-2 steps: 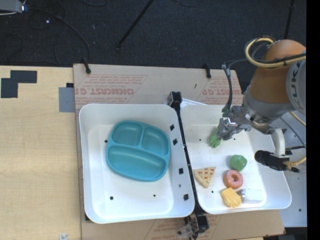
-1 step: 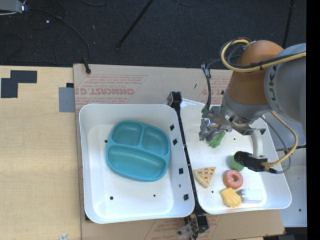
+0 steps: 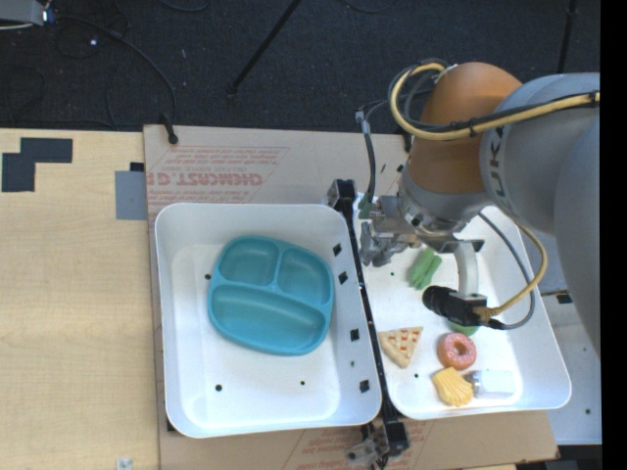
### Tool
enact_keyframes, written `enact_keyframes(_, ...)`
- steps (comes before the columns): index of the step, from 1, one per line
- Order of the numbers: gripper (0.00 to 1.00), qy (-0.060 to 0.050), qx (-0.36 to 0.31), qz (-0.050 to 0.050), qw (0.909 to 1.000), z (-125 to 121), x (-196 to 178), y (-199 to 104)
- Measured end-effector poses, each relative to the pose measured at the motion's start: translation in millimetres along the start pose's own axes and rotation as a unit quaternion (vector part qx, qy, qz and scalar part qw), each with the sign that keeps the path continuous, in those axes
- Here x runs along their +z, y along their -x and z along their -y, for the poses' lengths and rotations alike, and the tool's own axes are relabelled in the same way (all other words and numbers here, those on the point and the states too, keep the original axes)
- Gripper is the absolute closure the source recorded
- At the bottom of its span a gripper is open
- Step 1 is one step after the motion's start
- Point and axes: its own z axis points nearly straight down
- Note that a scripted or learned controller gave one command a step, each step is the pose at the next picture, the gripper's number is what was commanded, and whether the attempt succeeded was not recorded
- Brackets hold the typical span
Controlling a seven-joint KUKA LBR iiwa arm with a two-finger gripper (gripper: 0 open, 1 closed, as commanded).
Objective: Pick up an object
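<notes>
The robot hand [image 3: 384,246] hangs low in the right bin [image 3: 534,380], beside a green toy [image 3: 425,267]. I cannot tell its grip.

cardboard sheet [image 3: 220,169] under bins | red print, upside down | reads roughly "CHEMCAST" | smaller lines unreadable
</notes>
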Motion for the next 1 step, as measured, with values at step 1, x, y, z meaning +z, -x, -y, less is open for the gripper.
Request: enact_keyframes(1, 1.0, 0.0, -0.001, 0.0, 1.0, -5.4, -11.6, -55.1)
